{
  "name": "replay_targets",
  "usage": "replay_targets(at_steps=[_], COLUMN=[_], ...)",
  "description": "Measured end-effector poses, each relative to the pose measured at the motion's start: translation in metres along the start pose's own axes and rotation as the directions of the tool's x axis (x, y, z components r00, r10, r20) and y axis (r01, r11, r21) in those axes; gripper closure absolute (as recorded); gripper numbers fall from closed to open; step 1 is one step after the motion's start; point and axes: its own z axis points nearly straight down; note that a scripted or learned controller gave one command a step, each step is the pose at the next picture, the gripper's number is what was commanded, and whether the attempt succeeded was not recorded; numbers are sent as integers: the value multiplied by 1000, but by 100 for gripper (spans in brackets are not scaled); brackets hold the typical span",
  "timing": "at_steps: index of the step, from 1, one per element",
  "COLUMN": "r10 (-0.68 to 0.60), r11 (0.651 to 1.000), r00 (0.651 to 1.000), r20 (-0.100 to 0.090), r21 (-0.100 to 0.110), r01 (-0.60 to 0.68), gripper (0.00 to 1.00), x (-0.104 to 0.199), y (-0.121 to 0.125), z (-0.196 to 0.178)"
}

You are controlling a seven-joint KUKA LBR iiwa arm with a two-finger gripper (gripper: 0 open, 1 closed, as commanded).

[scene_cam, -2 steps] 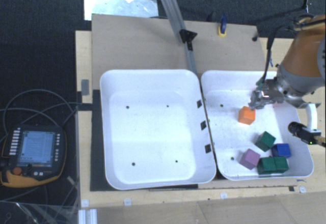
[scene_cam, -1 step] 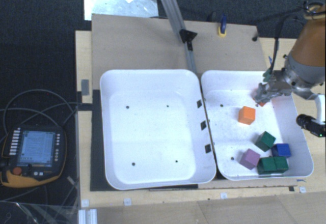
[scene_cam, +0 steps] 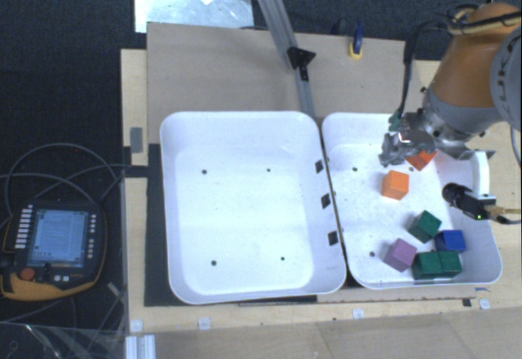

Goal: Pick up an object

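Note:
My gripper [scene_cam: 397,150] hovers over the upper part of the right bin [scene_cam: 356,155]. A red-orange block [scene_cam: 422,160] peeks out right beside and partly under it; whether the gripper grips it is hidden. Just below lies an orange cube [scene_cam: 395,184] on the bin floor. Toward the bin's lower right corner sit a dark green cube [scene_cam: 425,225], a blue cube [scene_cam: 450,241], a purple cube [scene_cam: 400,254] and a long green block [scene_cam: 436,265].
The left bin [scene_cam: 241,202] lies next to the right one, with a ridge between them. A slanted grey pole [scene_cam: 277,15] rises behind the bins. A teach pendant [scene_cam: 53,247] lies far left, off the bench.

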Motion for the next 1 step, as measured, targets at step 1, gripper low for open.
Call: replay_targets(at_steps=[1], r10=[-1], r11=[1000], r00=[1000], r20=[0], r21=[0], r01=[1], gripper=[100], x=[50], y=[12], z=[7])
